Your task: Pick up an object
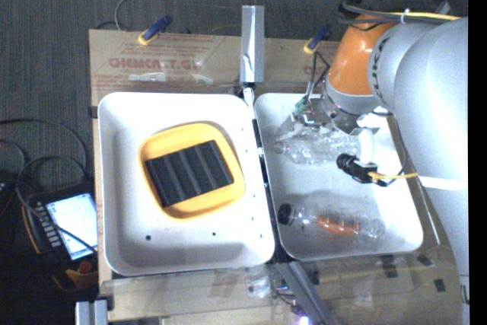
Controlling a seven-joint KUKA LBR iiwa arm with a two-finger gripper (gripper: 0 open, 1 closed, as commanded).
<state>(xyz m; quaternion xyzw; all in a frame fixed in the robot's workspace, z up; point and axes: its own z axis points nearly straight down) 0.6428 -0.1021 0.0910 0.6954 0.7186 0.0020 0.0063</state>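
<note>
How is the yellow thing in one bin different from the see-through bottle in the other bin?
The yellow tray is solid yellow with a black ribbed middle; the clear bottle is see-through with something orange inside. The tray is wide and flat, while the bottle is slim, lying on its side. Each rests in a white bin.

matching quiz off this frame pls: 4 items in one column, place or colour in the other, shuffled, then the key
Items:
1. yellow tray with black ribbed insert
2. clear bottle lying on its side
3. crumpled clear plastic
4. blue clamp

Places:
A. right bin, near edge
B. cardboard behind the left bin
C. left bin, centre
D. right bin, far end, below the arm's wrist

Pairs: 1-C, 2-A, 3-D, 4-B
</note>
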